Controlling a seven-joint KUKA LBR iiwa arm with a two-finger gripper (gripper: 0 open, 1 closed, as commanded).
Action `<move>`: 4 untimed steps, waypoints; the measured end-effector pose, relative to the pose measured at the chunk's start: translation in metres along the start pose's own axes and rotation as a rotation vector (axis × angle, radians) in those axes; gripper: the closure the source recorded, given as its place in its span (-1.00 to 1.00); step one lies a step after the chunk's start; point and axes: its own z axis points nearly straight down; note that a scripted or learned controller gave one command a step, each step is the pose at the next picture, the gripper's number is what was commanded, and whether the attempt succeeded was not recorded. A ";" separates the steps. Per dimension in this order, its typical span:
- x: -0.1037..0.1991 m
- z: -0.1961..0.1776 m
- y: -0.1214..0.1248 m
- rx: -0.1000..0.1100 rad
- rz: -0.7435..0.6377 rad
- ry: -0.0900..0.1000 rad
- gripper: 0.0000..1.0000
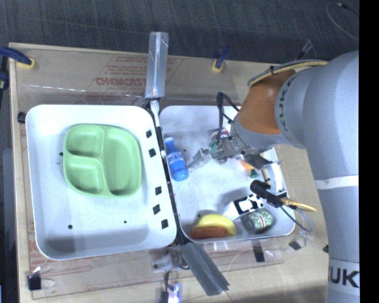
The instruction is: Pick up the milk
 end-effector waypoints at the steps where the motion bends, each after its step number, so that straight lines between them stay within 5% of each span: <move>1: -0.035 -0.002 0.027 -0.002 -0.015 0.000 -1.00; 2: 0.023 -0.060 0.080 -0.001 0.490 0.001 -1.00; 3: -0.004 0.000 0.010 0.001 0.404 0.001 -1.00; 4: 0.016 0.000 0.005 0.003 0.417 0.001 -1.00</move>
